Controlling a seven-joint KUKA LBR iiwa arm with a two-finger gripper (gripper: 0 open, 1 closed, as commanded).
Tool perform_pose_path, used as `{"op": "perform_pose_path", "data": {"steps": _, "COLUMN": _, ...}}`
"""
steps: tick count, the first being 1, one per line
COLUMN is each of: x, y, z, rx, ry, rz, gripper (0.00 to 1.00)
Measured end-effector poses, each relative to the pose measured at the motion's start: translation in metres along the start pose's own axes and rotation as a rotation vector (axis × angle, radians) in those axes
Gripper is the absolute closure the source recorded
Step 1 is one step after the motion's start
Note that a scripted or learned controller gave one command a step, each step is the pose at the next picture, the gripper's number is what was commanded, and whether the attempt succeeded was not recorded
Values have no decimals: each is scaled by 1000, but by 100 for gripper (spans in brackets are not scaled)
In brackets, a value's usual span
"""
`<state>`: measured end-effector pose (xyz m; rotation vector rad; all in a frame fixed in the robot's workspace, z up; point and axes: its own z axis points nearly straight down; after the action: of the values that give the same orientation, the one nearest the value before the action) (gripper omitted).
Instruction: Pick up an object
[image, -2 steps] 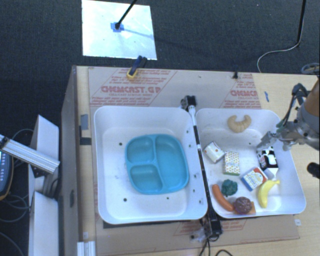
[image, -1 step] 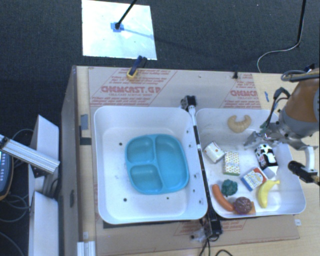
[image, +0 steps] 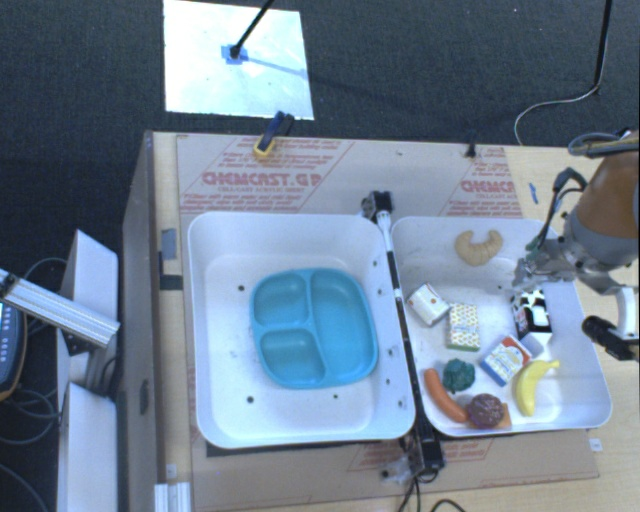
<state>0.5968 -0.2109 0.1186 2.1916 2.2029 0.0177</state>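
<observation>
blue tray (image: 312, 328); yellow banana (image: 533, 383)

Arm (image: 612, 195) from right, wrist (image: 588, 240) bent — gripper (image: 533, 278) low

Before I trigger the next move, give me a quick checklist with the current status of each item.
1. Gripper positioned over the right bin: ok.
2. Object already in the gripper: cannot tell.
3. Candidate close by: ok, the black-and-white pack lies right by the gripper.
4. Free room around that pack: not ok, the blue-and-white carton sits close against it and the banana lies just beyond.
5. Easier fallback: ok, the croissant lies apart from the rest.
6. Blue tray out of the arm's way: ok, it sits in the left bin.
</observation>
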Motion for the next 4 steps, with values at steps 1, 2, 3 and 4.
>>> {"op": "perform_pose_path", "data": {"steps": 1, "x": 0, "y": -1, "z": 1, "rx": 2, "ry": 1, "rz": 0, "gripper": 0}}
{"op": "perform_pose_path", "data": {"steps": 2, "x": 1, "y": 2, "z": 13, "rx": 4, "ry": 1, "rz": 2, "gripper": 0}}
{"op": "perform_pose_path", "data": {"steps": 3, "x": 1, "y": 0, "z": 20, "rx": -5, "ry": -1, "rz": 1, "gripper": 0}}
{"op": "perform_pose_path", "data": {"steps": 4, "x": -3, "y": 1, "z": 7, "rx": -11, "ry": -9, "rz": 1, "gripper": 100}}
